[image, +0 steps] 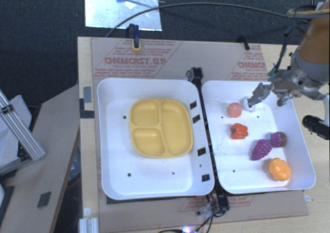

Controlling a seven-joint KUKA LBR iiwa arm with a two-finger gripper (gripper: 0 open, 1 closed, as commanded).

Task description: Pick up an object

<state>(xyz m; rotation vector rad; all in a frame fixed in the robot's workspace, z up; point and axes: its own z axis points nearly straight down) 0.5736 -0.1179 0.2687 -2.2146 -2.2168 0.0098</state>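
Now the left bin (pixel 111 175) holds a yellow divided tray (pixel 160 127), the right bin (pixel 304 167) holds an orange fruit (pixel 279 169), purple grapes (pixel 261 149), a red pepper (pixel 238 131) and a small peach (pixel 234 109), just beside which the gripper (pixel 256 99) stands, grasping nothing, its jaw state not clear.

We see two smooth, slightly glossy white plastic bins (pixel 154 188), a matt yellow plastic tray (pixel 160 126), and printed cardboard (pixel 154 59) lining the bench (its far edge lettered red). The toy fruits (pixel 260 149) look like smooth plastic.
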